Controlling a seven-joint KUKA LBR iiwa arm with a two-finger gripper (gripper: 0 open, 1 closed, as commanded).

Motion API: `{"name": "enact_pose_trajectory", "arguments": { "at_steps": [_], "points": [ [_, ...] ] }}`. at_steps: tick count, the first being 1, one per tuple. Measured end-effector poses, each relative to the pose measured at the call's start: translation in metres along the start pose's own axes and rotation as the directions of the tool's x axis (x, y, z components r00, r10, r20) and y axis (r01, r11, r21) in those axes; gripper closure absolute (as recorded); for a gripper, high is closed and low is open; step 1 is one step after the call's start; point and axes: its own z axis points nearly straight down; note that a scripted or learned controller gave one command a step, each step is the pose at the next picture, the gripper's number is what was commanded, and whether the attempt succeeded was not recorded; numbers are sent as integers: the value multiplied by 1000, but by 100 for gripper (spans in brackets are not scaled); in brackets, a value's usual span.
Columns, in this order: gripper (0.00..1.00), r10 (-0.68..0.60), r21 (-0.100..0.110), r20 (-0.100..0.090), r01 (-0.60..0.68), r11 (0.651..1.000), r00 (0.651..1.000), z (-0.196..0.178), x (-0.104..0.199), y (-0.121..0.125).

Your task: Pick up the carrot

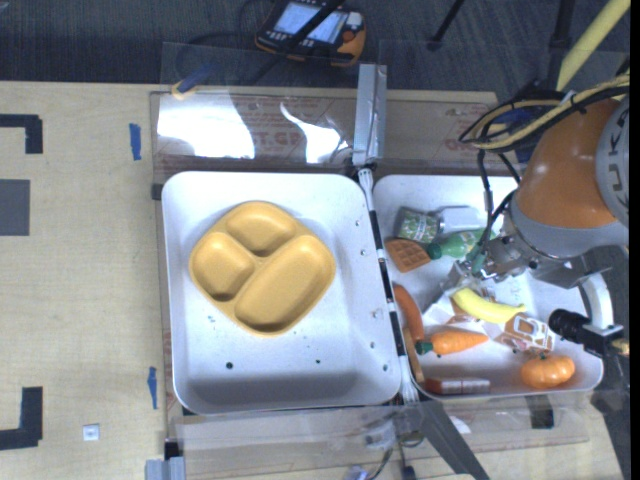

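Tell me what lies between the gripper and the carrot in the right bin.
In the camera view, a yellow banana lies between the gripper above it and the carrot below it, in the right bin.

The arm (pixel 580 183) reaches in from the right, its wide orange band uppermost and the grey wrist below it, bent downward and toward the left. Black and yellow cables loop over its upper side. The gripper (pixel 487 264) sits at the wrist's lower left end, pointing down and leftward; its tip is small and cluttered in the camera view.
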Motion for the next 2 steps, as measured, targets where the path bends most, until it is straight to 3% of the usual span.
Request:
{"name": "enact_pose_trajectory", "arguments": {
  "at_steps": [1,2],
  "points": [
    [0,0,0,0,0,1000,1000,0,0,0],
    [0,-152,4,-4,152,988,988,0,64,-25]
  ]
}}
